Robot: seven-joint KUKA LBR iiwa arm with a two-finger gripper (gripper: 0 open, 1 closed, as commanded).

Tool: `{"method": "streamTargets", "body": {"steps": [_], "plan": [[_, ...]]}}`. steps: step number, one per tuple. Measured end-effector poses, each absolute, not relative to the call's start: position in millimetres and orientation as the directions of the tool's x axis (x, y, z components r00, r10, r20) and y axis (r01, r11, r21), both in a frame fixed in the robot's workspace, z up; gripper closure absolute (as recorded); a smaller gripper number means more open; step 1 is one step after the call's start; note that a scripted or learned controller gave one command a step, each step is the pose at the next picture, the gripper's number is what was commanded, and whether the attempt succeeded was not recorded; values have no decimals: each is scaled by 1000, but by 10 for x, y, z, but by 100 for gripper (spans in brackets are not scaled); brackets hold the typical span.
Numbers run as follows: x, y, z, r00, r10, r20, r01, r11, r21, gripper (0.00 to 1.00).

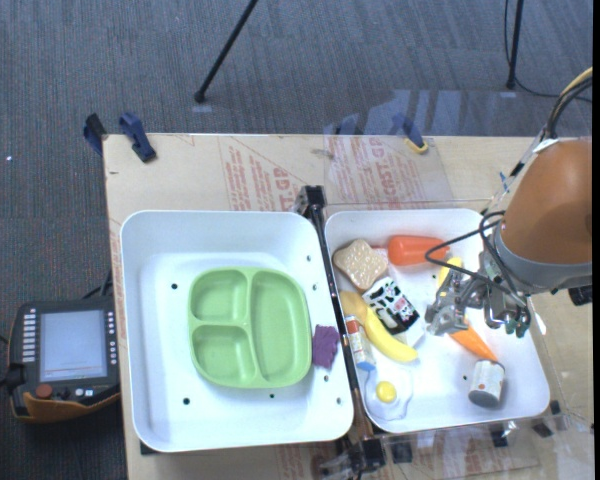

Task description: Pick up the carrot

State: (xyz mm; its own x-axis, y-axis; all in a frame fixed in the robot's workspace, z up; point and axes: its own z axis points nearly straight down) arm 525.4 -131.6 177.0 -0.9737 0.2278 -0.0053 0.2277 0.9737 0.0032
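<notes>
An orange tapered carrot (475, 343) lies in the right bin (528, 393), its thin end pointing to the front right. My gripper (471, 318) hangs directly over the carrot's thick end, under the orange wrist band. Its fingers (443, 315) stand apart, open, with nothing held between them. The gripper hides the carrot's upper end. A second orange-red tapered piece (414, 250) lies at the back of the same bin, apart from the gripper.
Bread slice (360, 261), cow-print carton (393, 305), banana (380, 334), fried egg (385, 392) and small can (486, 382) share the right bin. The left bin (150, 268) bears a green divided plate (250, 326) and a purple piece (325, 345).
</notes>
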Motion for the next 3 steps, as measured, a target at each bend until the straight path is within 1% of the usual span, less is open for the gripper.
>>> {"method": "streamTargets", "body": {"steps": [1, 2, 3], "plan": [[4880, -1389, 1760, -993, 121, 1, 121, 993, 1, 100], [5621, -1508, 1719, -996, -85, -3, -85, 996, 2, 100], [5337, -2033, 1047, -932, -361, 1, -361, 932, 4, 100]]}}
